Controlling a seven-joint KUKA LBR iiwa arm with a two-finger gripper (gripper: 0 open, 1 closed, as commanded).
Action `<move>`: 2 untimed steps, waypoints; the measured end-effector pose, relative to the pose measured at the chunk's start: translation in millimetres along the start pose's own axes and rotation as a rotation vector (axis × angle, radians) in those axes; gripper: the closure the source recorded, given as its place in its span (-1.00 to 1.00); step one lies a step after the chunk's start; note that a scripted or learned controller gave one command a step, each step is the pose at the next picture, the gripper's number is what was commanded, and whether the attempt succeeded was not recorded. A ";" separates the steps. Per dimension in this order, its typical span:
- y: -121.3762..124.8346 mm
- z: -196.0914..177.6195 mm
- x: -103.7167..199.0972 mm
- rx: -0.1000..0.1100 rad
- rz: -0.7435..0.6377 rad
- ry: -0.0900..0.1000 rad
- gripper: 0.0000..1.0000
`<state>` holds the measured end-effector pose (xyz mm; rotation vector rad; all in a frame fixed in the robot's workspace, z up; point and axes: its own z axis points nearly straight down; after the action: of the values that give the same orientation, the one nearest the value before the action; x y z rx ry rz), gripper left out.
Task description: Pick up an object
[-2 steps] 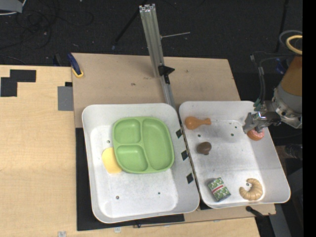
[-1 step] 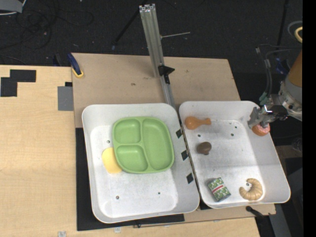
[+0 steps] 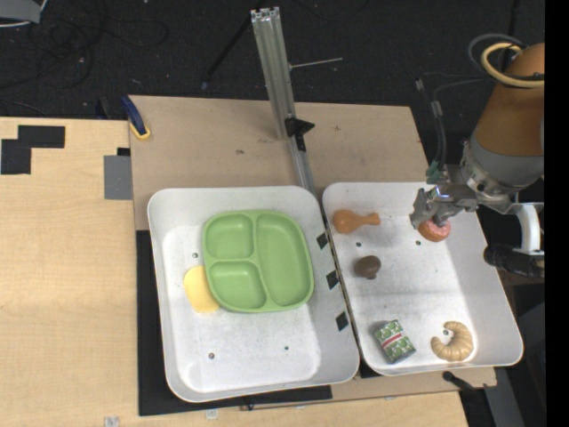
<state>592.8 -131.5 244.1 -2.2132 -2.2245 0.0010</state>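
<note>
A croissant (image 3: 453,342) and a green packet (image 3: 392,341) are seen nearest, at the right bin's (image 3: 484,265) near end. The claw (image 3: 433,212) is placed at the far right, directly over a pink round thing (image 3: 435,230). No long axis is shown. Finger state cannot be told.

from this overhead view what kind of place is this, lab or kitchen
Most likely a robotics lab bench set up for grasping trials. A robot arm hangs its gripper over two white bins, which hold toy food such as a croissant and a green divided plate. Loose cables lie on the dark floor.
</note>
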 end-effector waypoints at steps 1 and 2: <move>11.7 10.2 51.6 0.001 0.002 -0.001 1.00; 16.1 3.0 106.1 -0.001 -0.001 0.000 1.00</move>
<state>608.4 -25.3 241.3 -2.2130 -2.2261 0.0001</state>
